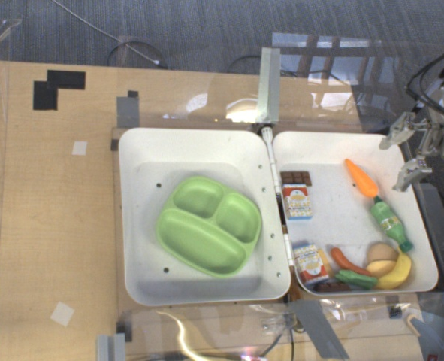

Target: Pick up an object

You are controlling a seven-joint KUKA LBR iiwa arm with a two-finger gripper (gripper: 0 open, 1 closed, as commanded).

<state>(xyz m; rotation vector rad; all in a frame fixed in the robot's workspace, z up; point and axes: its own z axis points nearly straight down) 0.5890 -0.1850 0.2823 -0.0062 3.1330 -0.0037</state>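
Carrot point(362, 179) lies untouched in the right bin point(321, 164); the pincer point(409, 155), fingers apart, hovers at its edge, nothing grasped yet.

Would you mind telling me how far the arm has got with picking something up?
Nothing looks done yet: the carrot, green bottle and banana all lie in the right bin, and the green divided plate sits in the left bin. In hand: the gripper hovers open at the right bin's far right edge, holding nothing. Left: descend, grasp, lift.
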